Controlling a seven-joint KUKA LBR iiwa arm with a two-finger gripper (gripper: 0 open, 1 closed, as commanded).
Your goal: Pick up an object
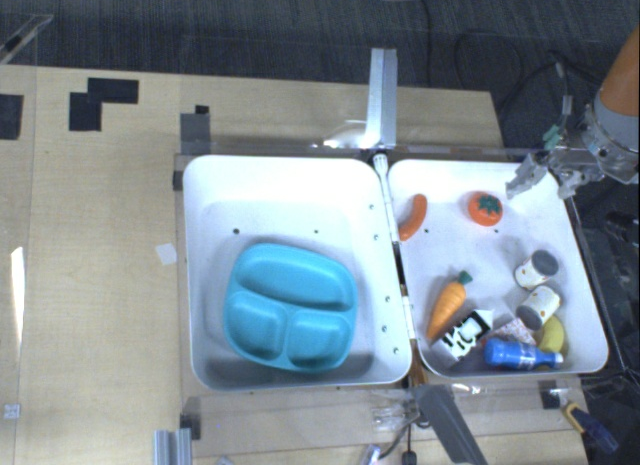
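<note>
Camera view, from left to right: the left bin (200, 253) holds one blue tray (290, 305), lying flat in the middle. The right bin (440, 178) holds the small things to pick: a sausage (412, 215), a carrot (447, 305), a tomato (485, 208), a blue bottle (518, 356). They lie apart, which I judge helps grasping. The gripper (545, 175) hovers over this bin's far right corner, fingers spread and holding nothing.

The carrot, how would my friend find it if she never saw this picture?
Look at the two white bins and pick the right-hand bin, the one full of small toys. Near its left wall, below the middle, lies the carrot, tilted, with its green top pointing up and right. It is the only long orange cone with a green tuft; the tomato is round, and the sausage has no leaves.
</note>
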